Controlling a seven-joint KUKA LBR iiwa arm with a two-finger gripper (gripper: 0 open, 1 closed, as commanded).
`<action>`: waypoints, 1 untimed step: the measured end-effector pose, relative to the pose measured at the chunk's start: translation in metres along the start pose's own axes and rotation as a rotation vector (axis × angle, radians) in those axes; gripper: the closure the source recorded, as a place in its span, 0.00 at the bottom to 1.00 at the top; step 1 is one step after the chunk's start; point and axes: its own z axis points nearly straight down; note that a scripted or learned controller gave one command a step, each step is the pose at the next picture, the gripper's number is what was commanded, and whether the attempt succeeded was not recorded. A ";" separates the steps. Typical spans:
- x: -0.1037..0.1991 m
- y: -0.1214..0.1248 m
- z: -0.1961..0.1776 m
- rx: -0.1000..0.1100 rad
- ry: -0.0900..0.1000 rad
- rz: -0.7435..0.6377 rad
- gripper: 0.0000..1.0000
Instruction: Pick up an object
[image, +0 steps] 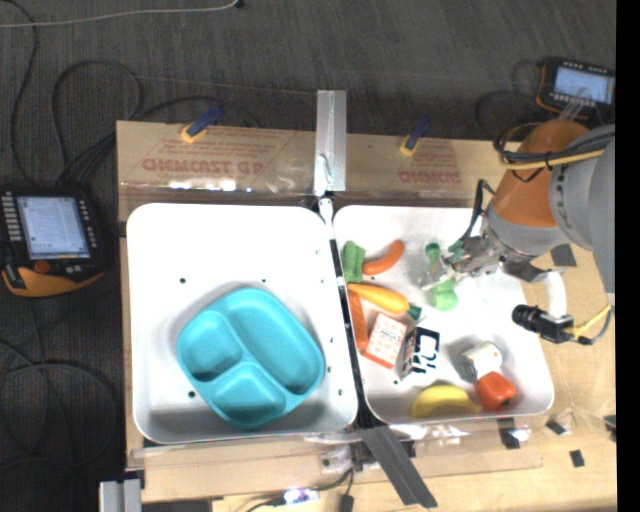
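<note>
Metal fingers over smooth green toy; spread cannot be judged.

The arm is showing a smooth grey cylindrical casing at the right of the camera view. An orange band is wrapping the casing above the wrist, forming a rounded collar. A dark cable is looping over the orange band. Below the band, a grey wrist section is narrowing toward the tool, which is appearing as a compact metallic assembly with silver and dark parts. Its finer details are appearing too small to resolve. No markings are reading clearly on the casing.
</note>
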 end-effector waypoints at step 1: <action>0.022 0.022 -0.106 0.005 0.003 -0.062 1.00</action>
